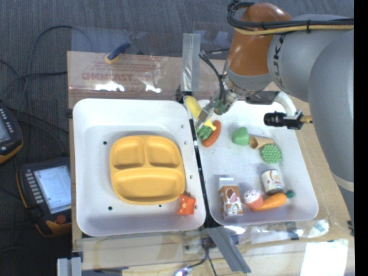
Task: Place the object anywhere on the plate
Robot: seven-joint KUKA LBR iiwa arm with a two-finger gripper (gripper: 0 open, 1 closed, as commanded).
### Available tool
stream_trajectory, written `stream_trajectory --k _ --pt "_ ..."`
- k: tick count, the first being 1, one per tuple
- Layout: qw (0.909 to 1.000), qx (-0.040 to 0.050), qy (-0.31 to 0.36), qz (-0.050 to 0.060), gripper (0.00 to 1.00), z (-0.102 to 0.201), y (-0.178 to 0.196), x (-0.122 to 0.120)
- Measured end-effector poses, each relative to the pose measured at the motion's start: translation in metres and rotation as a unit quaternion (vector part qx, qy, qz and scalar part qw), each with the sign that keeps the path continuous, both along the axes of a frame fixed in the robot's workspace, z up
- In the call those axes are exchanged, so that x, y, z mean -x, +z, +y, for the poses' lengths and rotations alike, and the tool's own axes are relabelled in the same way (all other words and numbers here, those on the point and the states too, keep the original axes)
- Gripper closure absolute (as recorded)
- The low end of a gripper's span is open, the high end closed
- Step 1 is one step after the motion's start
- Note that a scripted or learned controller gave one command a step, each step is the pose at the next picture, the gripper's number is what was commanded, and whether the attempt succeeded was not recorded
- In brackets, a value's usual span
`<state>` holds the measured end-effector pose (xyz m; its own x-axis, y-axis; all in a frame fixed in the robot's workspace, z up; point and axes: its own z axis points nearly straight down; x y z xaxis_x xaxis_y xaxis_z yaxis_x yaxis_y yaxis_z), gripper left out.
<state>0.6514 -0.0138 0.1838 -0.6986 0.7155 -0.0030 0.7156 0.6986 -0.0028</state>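
The bench [118,76] stands on grey carpet [115,10], with black cables and a handheld screen unit [46,188] at the left. Two white bins sit side by side. The left bin [98,114] holds a yellow divided plate [148,169] and a small orange item [186,204] at its near right corner. The right bin [302,171] holds a banana [192,106], a small carrot with green top [208,133], a green piece [241,135], an ice-cream cone [267,149], a can [272,181], a carton [229,200] and a larger carrot [271,200]. The gripper [217,109] hangs over the bin's far left corner, just beside the small carrot; whether it is open, closed or gripping anything cannot be told.
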Motion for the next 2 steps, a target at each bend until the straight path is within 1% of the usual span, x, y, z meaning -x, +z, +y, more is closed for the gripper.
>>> stream_trajectory --k 1,2 --pt "0.9995 -0.0017 -0.033 0.001 1.00 0.048 -0.001 0.100" --pt "0.9991 -0.0015 0.042 0.000 1.00 0.095 0.062 0.143"
